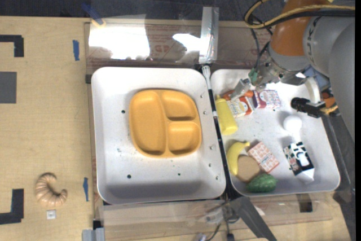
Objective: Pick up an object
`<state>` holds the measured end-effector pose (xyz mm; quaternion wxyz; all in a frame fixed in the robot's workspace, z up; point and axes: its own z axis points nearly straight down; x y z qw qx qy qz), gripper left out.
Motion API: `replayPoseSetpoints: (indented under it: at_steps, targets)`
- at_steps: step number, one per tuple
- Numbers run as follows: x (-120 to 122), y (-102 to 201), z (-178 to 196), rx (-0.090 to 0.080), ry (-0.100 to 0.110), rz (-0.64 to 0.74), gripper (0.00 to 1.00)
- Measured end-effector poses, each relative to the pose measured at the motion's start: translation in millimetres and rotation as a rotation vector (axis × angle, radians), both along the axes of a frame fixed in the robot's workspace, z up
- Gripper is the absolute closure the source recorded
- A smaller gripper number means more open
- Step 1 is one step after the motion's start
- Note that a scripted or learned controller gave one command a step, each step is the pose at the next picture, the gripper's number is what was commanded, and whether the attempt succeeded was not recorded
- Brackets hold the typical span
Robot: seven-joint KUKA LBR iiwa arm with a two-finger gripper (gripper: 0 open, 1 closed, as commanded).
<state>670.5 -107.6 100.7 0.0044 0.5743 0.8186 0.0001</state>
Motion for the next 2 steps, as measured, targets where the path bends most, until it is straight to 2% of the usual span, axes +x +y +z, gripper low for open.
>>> replayPoseSetpoints:
  at_steps: [2]
  targets:
    - [-0.6,0.0,-0.1,-0.004,0.002,0.031,0.00]
